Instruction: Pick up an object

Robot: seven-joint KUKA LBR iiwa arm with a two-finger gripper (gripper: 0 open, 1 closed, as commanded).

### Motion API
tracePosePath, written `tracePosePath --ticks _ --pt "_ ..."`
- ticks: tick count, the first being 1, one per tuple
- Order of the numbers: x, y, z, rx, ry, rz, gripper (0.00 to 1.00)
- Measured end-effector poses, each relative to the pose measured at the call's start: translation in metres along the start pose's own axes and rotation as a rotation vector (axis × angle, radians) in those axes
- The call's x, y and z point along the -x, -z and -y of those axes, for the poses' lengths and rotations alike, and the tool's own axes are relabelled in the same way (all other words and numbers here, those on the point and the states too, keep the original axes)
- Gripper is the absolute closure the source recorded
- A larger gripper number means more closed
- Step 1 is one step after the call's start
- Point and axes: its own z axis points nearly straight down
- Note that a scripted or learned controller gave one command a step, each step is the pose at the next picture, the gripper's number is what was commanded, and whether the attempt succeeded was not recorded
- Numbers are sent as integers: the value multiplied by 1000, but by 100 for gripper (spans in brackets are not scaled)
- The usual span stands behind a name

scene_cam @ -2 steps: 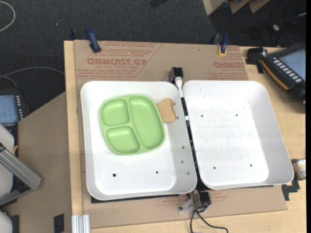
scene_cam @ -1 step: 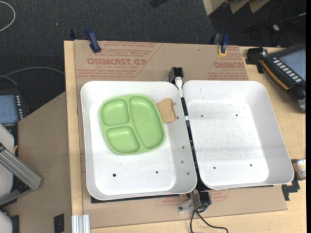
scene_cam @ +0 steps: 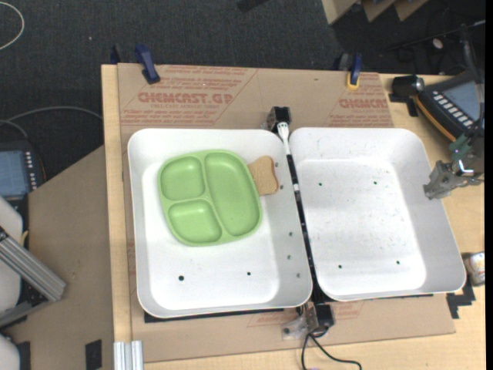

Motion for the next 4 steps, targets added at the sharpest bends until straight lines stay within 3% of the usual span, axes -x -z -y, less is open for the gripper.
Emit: tracePosePath --ticks 1,2,3,4 --pt "16 140 -12 28 -3 10 100" --pt "-8 16 1 -3 -4 0 100" --pt "30 73 -13 18 -6 8 100" --pt "-11 18 0 3 -1 1 100"
